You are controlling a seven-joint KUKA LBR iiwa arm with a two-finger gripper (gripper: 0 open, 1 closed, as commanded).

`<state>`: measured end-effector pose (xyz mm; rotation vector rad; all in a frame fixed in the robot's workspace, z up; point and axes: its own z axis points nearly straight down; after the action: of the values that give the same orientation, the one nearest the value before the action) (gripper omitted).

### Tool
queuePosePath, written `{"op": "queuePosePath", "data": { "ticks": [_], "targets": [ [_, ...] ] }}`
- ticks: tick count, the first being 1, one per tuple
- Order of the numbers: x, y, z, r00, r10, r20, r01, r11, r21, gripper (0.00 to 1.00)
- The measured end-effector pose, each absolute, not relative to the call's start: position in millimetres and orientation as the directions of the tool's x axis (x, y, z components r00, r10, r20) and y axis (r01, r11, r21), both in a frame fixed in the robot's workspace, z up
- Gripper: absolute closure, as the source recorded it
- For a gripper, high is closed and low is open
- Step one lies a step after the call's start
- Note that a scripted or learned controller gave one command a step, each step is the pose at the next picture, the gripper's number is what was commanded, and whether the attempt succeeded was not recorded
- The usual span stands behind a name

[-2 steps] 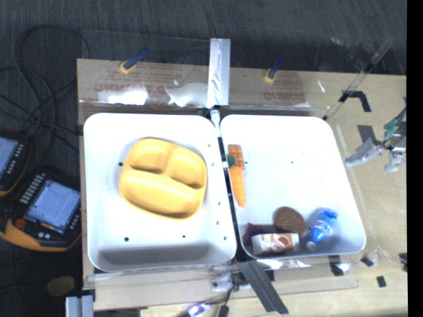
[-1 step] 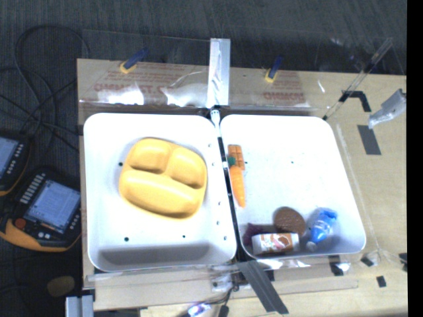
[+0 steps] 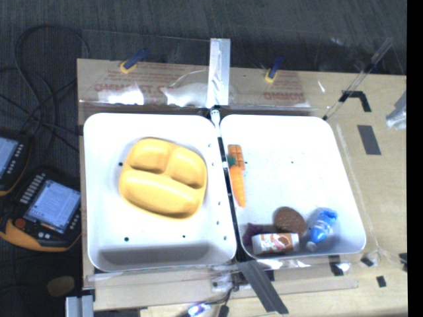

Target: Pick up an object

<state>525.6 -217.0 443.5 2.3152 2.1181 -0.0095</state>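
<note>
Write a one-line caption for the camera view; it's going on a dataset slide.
Yellow divided tray in the left bin; carrot, brown disc, blue bottle and small can in the right bin.

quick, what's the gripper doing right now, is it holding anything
Gripper: cannot be told from the camera view. The orange carrot-shaped toy lies loose in the right white bin.

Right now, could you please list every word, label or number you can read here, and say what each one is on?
None can be read.
Red printing on the clear sheet behind the bins: too blurred.
Label on the small bottle: too small.
Screen of the handheld controller: too blurred.
</note>
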Motion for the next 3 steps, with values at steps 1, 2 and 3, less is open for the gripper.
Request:
{"op": "queuePosePath", "data": {
  "ticks": [1,2,3],
  "targets": [
    [495.3,-198,323,0.075,0.997,-0.001,0.997,-0.075,-0.003,1.0],
    [495.4,-198,323,0.075,0.997,-0.001,0.997,-0.075,-0.002,0.0],
    [551.0,-210,207,0.483,0.876,-0.001,0.876,-0.483,-0.004,0.0]
  ]
}}
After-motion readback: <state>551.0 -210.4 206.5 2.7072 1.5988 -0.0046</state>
